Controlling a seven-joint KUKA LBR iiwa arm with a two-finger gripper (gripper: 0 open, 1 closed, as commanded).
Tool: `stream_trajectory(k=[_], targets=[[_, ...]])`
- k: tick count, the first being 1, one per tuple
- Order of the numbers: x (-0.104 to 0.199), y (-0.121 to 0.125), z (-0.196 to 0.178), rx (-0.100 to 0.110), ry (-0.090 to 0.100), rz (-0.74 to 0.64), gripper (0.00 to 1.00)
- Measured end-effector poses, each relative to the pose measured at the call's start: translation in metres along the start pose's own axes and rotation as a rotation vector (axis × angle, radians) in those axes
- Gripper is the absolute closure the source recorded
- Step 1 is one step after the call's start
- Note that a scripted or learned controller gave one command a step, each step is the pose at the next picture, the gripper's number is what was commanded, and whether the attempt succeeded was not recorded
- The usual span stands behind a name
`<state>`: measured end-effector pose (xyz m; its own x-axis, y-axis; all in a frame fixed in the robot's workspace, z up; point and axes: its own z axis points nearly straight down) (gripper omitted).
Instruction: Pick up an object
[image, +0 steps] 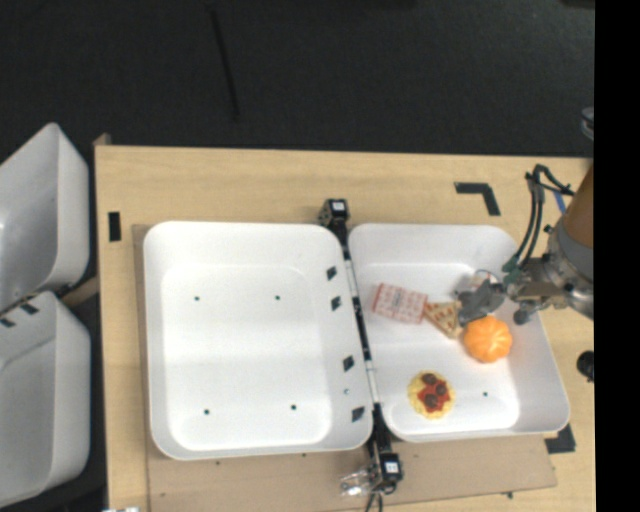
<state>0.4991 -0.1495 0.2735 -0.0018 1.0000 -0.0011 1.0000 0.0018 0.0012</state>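
The right bin (400, 250) holds an orange (487, 340), a red-and-white packet (400, 302), a small tan wedge like a pizza slice (443, 318) and a yellow round piece with red dots (431, 393). My gripper (482, 296) reaches in from the right and sits low just above and left of the orange, close to the tan wedge. Nothing shows between its fingers.
The left bin (240, 335) lies beside the right one, split from it by a central divider with black clips (352, 330). Light wooden bench (250, 185) surrounds both bins. White objects (35, 300) stand off the bench at far left.
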Motion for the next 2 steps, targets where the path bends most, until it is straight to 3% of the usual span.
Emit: stream_trajectory(k=[1,2], targets=[[-0.032,0.051,0.072,0.004,-0.001,0.002,0.0],[-0.057,0.092,0.173,-0.004,0.002,0.004,0.0]])
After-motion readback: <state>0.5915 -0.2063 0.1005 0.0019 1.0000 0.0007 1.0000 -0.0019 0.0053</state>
